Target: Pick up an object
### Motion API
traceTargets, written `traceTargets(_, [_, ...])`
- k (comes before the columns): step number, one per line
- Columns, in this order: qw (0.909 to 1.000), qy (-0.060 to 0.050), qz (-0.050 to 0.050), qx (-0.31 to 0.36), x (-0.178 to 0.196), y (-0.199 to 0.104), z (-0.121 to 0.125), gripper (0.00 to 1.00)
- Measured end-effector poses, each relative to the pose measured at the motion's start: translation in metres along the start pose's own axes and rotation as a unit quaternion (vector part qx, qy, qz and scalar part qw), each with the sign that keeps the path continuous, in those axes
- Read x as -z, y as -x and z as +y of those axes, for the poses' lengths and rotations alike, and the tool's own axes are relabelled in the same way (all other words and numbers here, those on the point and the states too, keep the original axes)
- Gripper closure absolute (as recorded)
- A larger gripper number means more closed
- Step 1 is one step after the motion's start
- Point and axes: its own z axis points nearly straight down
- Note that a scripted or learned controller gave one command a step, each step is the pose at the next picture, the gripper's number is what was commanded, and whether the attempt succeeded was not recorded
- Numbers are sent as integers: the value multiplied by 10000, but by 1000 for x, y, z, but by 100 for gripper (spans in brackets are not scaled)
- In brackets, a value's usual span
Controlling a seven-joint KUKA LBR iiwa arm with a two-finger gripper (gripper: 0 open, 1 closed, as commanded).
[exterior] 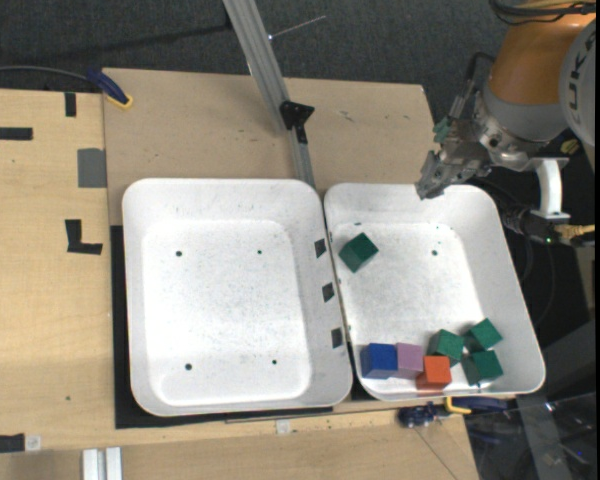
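Observation:
The gripper [430, 186] hangs over the far rim of the right bin [500, 268], near its back corner, with nothing seen between its fingers. A green cube [358, 251] lies alone in the right bin's far left part, left of and below the gripper. Along that bin's near edge sit a blue cube [379, 359], a lilac cube [410, 358], an orange cube [436, 371] and three more green cubes [468, 349] bunched together.
The left bin [140, 268] stands beside the right one, their rims touching at the middle. A slanted metal rail [270, 63] runs from the top down to the bins' junction. Wooden bench surface extends left and behind.

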Motion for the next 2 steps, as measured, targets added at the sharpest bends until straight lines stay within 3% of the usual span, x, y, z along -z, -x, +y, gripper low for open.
traceTargets(2, [10000, -13, 2, -2, -23, -84, -43, 100])
